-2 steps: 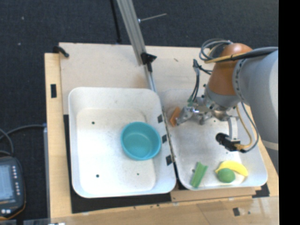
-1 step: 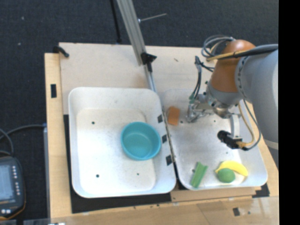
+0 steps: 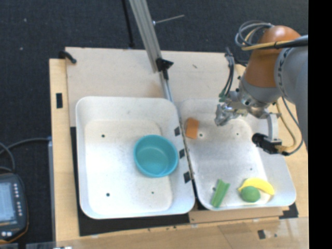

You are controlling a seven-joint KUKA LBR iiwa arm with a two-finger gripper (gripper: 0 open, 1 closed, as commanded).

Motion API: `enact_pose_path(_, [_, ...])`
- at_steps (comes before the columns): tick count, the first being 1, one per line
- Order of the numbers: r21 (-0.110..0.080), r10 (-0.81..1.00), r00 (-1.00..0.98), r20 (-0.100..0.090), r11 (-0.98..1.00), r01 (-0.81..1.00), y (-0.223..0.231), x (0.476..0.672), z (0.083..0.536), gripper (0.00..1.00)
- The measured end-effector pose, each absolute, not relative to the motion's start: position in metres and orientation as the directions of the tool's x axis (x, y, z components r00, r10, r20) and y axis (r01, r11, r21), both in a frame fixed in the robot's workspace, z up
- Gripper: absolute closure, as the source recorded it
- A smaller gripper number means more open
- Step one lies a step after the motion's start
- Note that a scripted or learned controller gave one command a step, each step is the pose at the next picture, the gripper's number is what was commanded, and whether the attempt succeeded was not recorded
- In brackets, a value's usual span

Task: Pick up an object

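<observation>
The right bin [image 3: 236, 154] holds an orange block [image 3: 191, 128] against its left wall. A green stick [image 3: 220, 193], a yellow banana-like piece [image 3: 258, 185] and a green round fruit [image 3: 250, 194] lie along its front edge. A teal bowl [image 3: 155, 155] sits in the left bin [image 3: 104, 154]. My gripper [image 3: 223, 115] hangs over the far part of the right bin, a short way right of the orange block. Nothing shows between its fingers.
A slanted metal pole [image 3: 149, 38] rises from the joint between the bins at the back. The arm's orange band [image 3: 267, 61] and cables sit over the right bin's far right corner. A black clip [image 3: 264, 141] juts over the right wall.
</observation>
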State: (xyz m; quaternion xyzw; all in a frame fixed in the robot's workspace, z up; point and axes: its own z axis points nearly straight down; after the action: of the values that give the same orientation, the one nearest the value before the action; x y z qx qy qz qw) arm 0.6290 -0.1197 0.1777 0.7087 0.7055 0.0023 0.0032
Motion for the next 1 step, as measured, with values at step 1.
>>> enact_pose_path(1, [0.006,1.0,-0.003,-0.001,0.003,1.0,-0.1205,0.6308,0.2217,1.0])
